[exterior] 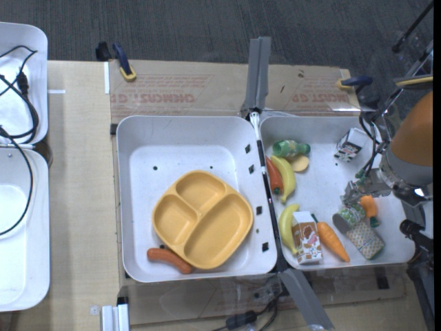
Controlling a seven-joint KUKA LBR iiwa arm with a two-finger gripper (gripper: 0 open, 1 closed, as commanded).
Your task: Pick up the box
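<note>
Box: upright against right bin's front wall, between banana and carrot.
Gripper: low over clutter right of box, poised to descend.
Fingers: state unclear, cannot tell.

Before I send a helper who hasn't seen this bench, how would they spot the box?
Look in the right bin, along its near edge. The box lies flat between a banana and a carrot; it alone is rectangular, white with a printed picture.

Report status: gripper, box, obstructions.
Gripper low in right bin, far from box. Box untouched, near front wall. Banana, carrot flank it.
</note>
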